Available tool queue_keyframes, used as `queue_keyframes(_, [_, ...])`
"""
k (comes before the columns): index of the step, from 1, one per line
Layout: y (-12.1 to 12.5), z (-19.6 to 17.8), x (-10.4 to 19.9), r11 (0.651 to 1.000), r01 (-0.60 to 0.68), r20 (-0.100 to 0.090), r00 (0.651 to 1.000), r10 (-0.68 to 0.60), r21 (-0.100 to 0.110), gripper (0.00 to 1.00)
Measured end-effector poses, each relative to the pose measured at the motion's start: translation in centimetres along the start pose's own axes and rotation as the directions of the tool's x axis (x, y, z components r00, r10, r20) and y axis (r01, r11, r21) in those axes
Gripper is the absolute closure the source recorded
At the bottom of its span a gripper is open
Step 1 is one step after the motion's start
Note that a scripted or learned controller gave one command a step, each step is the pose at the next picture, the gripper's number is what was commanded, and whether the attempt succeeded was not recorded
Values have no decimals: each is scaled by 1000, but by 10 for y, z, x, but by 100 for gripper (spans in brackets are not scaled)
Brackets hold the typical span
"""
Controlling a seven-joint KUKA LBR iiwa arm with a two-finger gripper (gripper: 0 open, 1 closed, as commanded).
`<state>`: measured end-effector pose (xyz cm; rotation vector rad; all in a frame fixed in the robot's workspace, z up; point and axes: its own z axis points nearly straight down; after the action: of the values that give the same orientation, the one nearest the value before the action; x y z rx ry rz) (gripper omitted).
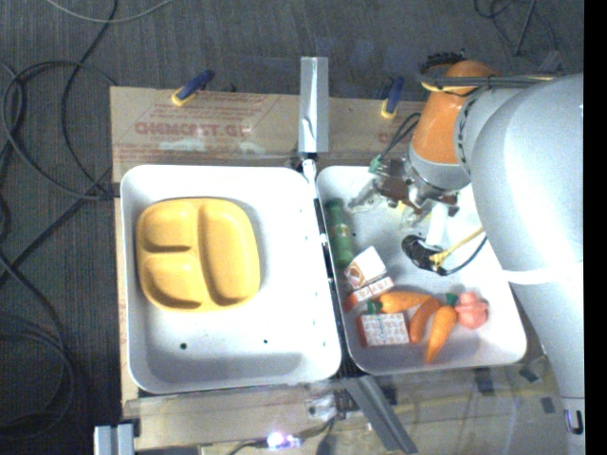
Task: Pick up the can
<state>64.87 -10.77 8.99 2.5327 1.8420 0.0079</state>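
The can (366, 271) I'm after lies on its side in the right bin (505, 347), near that bin's left wall. It is small, with a white label and a reddish-brown end facing the camera, tilted diagonally, just above the carrots (417, 313).

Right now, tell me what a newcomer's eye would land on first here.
The yellow tray stands out, alone in the left bin. Next comes the grey arm with its orange band, reaching over the right bin, where carrots and a green can lie.
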Motion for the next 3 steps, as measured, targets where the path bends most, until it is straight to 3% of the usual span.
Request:
queue_keyframes(1, [-75,-1,-63,1000,-26,0,1000,26,2,0])
queue_keyframes(2, [-58,-1,-99,997,73,-2,997,-73,0,0])
queue_keyframes(3, [-47,0,-52,993,-120,1,993,120,-1,0])
